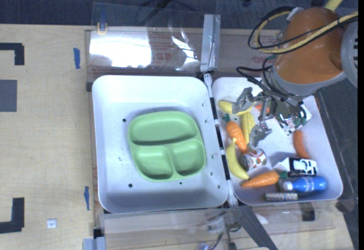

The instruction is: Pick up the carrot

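Note:
Two orange carrots lie in the right bin [327, 146]. One carrot [236, 135] sits near the bin's left wall, and a second carrot [260, 179] lies toward the front. My gripper [251, 120] hangs over the left half of this bin, just right of the first carrot and above a corn cob [248, 123]. Its fingers stand open, one fingertip [243, 100] behind the cob and the other fingertip [259, 134] in front of it. No carrot is between them.
The right bin also holds a banana [235, 165], a small can [256, 159], a red sausage [300, 142], a blue bottle [304, 184] and a black-and-white box [301, 165]. A green divided plate [166, 144] lies in the left bin [108, 101].

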Available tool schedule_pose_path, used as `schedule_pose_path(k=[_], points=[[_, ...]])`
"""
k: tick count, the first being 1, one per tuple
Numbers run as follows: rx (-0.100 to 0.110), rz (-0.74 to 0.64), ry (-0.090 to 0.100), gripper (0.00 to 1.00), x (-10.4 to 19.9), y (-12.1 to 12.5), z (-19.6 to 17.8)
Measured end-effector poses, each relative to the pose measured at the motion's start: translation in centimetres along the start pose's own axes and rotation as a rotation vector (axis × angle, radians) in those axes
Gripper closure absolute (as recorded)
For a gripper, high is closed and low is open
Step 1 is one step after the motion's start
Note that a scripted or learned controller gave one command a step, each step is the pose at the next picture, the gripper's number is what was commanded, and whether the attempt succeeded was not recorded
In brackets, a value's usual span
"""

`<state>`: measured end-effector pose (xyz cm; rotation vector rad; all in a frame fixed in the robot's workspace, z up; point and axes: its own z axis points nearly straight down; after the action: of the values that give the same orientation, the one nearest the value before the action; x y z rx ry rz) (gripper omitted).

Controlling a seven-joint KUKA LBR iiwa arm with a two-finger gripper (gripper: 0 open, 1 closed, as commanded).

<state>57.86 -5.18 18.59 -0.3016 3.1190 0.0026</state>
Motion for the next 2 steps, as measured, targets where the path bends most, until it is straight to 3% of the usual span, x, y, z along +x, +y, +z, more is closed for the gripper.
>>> schedule_pose_path(k=[1,2], points=[[0.000,-0.154,0.000,0.00,-0.3,1.1,0.0],[-0.001,-0.610,-0.001,0.00,-5.2,-0.8,0.0]])
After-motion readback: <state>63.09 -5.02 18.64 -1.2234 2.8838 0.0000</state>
